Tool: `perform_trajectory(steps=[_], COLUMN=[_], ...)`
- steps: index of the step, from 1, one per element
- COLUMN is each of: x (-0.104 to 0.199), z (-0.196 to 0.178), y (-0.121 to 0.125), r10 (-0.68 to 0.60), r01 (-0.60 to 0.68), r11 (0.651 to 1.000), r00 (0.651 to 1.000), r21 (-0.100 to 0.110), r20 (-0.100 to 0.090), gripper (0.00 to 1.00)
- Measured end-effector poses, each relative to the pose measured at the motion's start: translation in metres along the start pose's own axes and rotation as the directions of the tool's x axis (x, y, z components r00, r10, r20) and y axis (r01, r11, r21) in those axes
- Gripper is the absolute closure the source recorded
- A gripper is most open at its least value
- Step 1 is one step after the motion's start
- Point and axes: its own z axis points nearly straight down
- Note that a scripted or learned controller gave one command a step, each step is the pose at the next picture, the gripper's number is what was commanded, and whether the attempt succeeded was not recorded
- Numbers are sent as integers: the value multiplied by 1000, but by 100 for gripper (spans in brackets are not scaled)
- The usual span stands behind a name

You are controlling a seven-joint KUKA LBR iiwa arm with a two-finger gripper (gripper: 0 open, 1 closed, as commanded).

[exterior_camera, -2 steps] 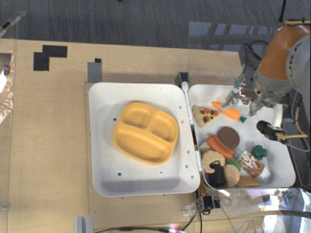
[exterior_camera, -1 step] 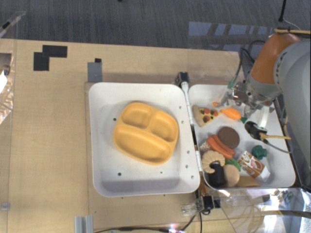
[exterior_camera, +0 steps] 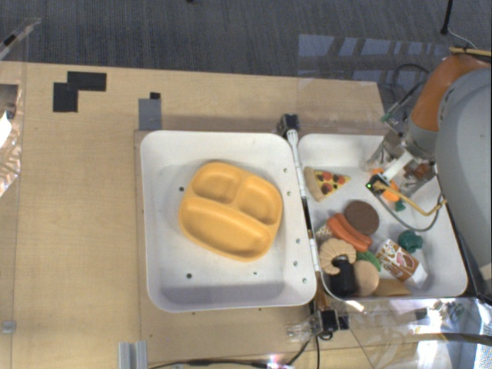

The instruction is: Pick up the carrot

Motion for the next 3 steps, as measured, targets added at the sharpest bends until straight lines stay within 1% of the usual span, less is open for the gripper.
perform_trajectory(steps=[1,2,3], x=[-24,-23,-23], z=[0,-11,-11], y=[-26,-26,-26], r10=[-87,-96,-96], r01=[87,96,96], r11=[996,995,995], r00=[996,995,995], r21=[2,7,6], r20=[1,4,4], gripper=[0,100,0])
